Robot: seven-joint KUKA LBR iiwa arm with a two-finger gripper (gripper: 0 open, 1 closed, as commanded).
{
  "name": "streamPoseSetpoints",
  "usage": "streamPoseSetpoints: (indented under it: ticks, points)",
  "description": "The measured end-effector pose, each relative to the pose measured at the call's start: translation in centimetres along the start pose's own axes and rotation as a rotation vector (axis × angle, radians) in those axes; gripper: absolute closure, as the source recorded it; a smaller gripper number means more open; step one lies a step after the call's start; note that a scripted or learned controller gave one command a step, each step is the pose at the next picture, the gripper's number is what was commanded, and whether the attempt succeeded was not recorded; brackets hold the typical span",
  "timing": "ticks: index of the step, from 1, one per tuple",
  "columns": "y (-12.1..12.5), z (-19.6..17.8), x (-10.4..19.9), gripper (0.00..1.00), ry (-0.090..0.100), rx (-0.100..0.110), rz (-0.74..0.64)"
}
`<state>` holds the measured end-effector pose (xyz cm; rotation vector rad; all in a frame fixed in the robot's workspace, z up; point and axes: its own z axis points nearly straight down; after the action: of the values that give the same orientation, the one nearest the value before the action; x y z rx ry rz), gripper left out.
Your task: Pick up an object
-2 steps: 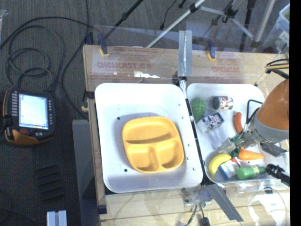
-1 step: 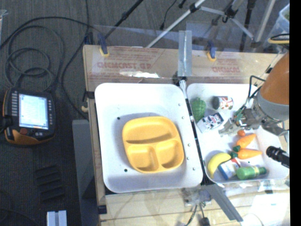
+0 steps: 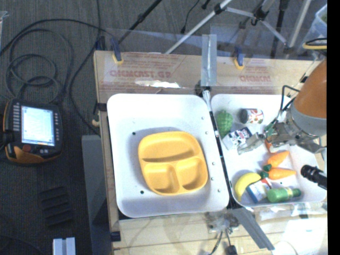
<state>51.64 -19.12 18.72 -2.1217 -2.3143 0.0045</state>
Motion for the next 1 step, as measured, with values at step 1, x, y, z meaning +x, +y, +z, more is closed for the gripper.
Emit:
streamPoseSetpoints:
  ticks: [1]
  points:
    - [-0.43, 9.65, -3.31, 0.0, -0.005, -0.013, -0.018]
